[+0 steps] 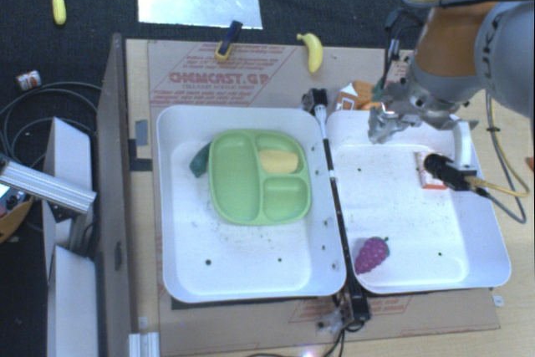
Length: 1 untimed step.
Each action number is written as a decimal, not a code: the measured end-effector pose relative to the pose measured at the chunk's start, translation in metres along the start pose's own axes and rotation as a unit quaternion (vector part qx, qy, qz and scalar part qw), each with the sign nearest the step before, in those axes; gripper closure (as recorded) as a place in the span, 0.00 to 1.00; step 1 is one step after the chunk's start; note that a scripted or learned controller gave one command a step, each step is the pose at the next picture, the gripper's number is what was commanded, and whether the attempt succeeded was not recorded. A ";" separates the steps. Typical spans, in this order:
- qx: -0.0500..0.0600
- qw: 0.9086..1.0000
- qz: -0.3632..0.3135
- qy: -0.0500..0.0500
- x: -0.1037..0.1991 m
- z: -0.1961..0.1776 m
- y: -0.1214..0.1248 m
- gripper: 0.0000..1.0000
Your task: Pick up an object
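A purple, berry-like object (372, 253) lies near the front left of the right bin (468, 263). In the left bin (184, 263) rests a green divided plate (257, 177) with a yellow item (279, 160) in its upper right compartment. A dark green object (200, 159) pokes out at the plate's left edge. My gripper (386, 127) hangs over the back edge of the right bin, far from the purple object. An orange and white item (356, 95) sits just behind that edge, beside the gripper.
A black bar (328, 171) divides the two bins. A yellow banana (313, 51) and a yellow and black tool (226, 43) lie on the cardboard behind the bins. A black part with a cable (447, 171) hangs over the right bin.
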State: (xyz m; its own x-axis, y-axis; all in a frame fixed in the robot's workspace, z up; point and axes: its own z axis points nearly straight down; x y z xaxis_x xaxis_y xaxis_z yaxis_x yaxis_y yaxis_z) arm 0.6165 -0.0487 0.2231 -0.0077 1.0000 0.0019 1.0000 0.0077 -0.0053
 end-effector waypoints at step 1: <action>-0.008 1.000 0.005 -0.003 -0.069 -0.053 0.054 1.00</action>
State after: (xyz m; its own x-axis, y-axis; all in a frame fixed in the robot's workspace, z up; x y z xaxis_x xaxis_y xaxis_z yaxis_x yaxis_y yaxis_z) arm 0.6714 -0.1174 0.2753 0.0016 1.0000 -0.0042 0.9999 -0.0016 0.0116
